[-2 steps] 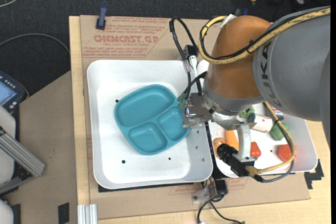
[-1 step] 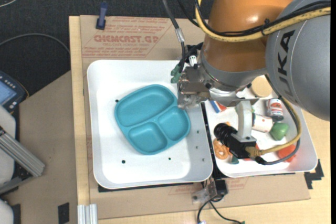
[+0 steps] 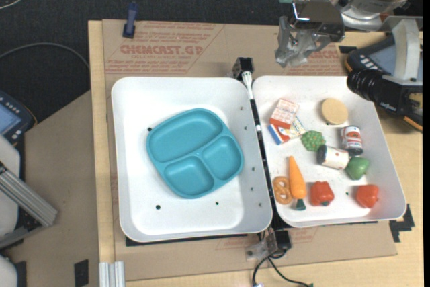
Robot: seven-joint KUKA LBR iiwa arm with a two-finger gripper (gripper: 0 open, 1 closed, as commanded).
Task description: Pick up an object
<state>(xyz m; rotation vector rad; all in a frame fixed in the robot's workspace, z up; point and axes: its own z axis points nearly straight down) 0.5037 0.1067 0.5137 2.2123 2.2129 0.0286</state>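
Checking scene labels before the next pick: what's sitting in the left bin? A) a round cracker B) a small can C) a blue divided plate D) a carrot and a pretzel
C: the left bin holds a blue divided plate, while the carrot, pretzel, small can and round cracker all lie in the right bin.

Two white bins (image 3: 127, 144), one teal plate (image 3: 195, 152), nine toy foods (image 3: 295, 175).
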